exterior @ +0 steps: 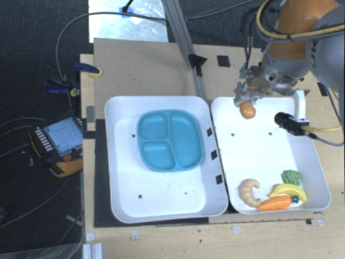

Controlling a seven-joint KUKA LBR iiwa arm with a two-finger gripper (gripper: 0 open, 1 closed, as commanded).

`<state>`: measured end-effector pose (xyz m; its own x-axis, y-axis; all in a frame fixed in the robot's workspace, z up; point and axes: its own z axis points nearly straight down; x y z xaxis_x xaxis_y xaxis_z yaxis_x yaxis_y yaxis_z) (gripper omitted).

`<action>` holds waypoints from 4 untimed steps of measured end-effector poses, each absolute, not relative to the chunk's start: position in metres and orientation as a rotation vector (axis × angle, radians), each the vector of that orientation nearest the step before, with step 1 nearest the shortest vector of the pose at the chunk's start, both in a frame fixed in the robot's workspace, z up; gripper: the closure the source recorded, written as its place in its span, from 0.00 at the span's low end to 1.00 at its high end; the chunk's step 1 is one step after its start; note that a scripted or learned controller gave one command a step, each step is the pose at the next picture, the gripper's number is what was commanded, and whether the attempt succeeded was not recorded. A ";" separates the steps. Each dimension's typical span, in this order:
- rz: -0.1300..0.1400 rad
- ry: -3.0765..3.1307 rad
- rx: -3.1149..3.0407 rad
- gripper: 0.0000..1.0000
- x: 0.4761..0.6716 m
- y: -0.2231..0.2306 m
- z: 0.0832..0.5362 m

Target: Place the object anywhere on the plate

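Claw [246, 97]: positioned over the far left corner of the right bin [269, 144], raised above its floor. A small orange-brown rounded object [247, 110] sits directly beneath the claw tips, apparently pinched between them and lifted clear of the bin; the grip is judged as closed on the object, though the contact is small in the view.

Arm: grey links with the orange band [302, 7], entering from the right.

Right bin, near corner: a croissant [249, 191], a carrot [275, 203], a banana [289, 191] and a green broccoli-like piece [291, 176], clustered together and well apart from the claw.

Left bin [121, 161]: holds the blue divided plate [170, 140]; nothing lies in its compartments.

Status: pick appears accomplished. Outstanding: transfer leftward across the bin walls to the plate, then release. Placement not yet done.

Tabletop [135, 63]: brown board under both bins.
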<state>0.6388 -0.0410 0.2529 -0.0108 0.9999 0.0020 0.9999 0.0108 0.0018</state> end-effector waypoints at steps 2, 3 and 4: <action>-0.006 -2.233 -2.210 1.00 0.648 0.062 0.255; -0.003 -2.232 -2.209 1.00 0.644 0.122 0.238; -0.002 -2.228 -2.216 0.00 0.645 0.118 0.239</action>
